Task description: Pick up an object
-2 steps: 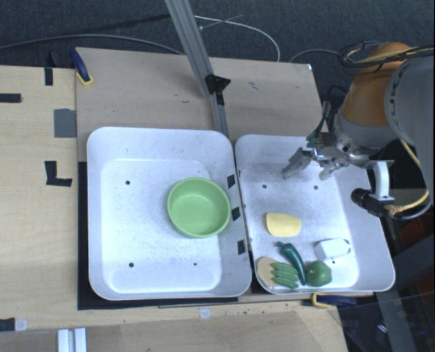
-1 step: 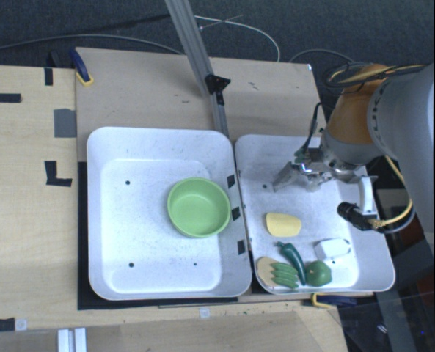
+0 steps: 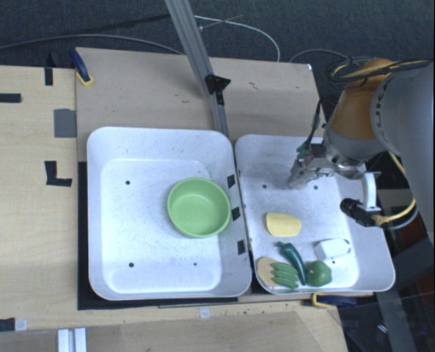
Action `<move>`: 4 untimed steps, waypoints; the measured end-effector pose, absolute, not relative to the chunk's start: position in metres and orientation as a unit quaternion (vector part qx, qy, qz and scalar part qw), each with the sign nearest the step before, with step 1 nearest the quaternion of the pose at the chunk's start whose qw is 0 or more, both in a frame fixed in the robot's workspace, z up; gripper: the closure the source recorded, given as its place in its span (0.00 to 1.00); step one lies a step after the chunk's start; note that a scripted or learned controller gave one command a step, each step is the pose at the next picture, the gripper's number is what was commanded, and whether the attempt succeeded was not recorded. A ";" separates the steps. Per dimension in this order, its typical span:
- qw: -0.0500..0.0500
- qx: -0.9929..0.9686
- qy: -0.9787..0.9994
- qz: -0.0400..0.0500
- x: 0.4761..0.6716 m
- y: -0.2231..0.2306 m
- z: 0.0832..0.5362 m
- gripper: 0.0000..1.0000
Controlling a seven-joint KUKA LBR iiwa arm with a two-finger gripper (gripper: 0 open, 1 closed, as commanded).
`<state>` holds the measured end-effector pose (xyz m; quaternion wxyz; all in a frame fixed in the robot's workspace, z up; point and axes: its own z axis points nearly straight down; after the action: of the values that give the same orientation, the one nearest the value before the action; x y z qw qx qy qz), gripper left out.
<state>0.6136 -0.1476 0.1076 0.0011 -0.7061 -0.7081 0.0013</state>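
Note:
My gripper [image 3: 301, 178] hangs low over the upper middle of the right bin [image 3: 261, 160], its fingers pointing down and left with nothing visible between them. Below it lies a yellow soft object [image 3: 283, 224]. Further toward the front edge sit a dark green pepper-like piece [image 3: 293, 257], a green round object [image 3: 318, 273], a light green ribbed piece on a tan disc [image 3: 279, 273] and a small white object [image 3: 332, 248]. A green bowl [image 3: 198, 207] stands in the left bin [image 3: 122, 152].
A grey pole [image 3: 191, 42] slants down from the top to the seam between the bins. The arm's orange and grey body [image 3: 378, 116] crowds the right bin's right side. Cables run across the dark floor behind the bench.

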 end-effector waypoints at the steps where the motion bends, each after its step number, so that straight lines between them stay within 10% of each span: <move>1: -0.002 -0.707 -0.707 -0.001 0.605 -0.150 0.163 1.00; 4: 0.000 -0.705 -0.709 0.000 0.604 -0.106 0.263 1.00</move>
<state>0.6037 -0.1059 0.2630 0.0003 -0.7052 -0.7090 -0.0001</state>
